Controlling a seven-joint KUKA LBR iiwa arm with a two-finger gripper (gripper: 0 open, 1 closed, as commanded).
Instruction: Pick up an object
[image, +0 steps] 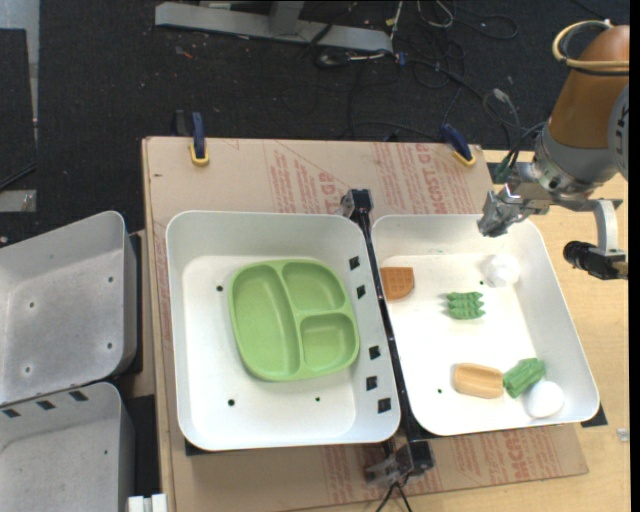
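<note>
White object (499, 269), faint against bin (560, 300), gripper (493, 224) blurred

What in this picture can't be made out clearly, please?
- Gripper, camera view: small and dark at the right bin's far rim; whether it holds anything cannot be told.
- White lump below it: blends into the white bin floor, so its shape is unclear.
- White ball: the green piece overlaps one side.
- Arm: cut off by the picture's right edge.
</note>
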